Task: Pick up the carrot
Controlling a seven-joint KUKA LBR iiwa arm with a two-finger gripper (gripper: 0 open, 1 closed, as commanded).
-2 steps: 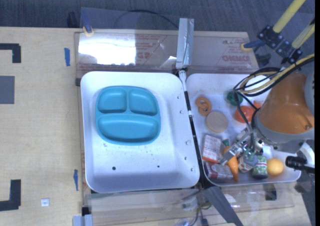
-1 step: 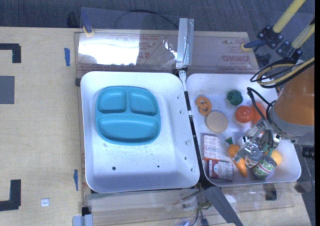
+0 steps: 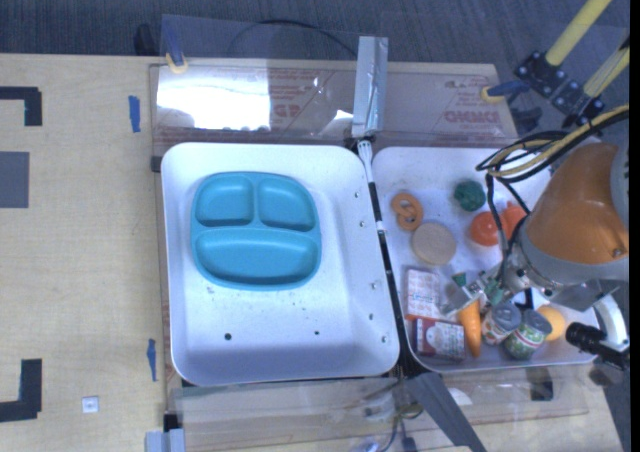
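The carrot [image 3: 470, 325] looked light, stiff, smooth; best pinched mid-length. The end effector [image 3: 497, 302] hovered close; grip state unclear.

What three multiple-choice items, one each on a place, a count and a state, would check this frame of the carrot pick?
1. Where does the blue tray lie?
A. In the left bin
B. In the right bin
C. On the wooden bench outside the bins

2. How many compartments does the blue tray have?
A. One
B. Three
C. Six

3. How does the carrot lie?
A. Alone in the left bin
B. Standing on the blue tray
C. Among the clutter in the right bin, close under the arm's wrist

Answers:
1. A: the tray sits in the middle of the left bin.
2. B: two small sections sit along its far side and one long one along its near side.
3. C: the orange carrot rests beside a red-and-white packet, with the pincer just right of it.
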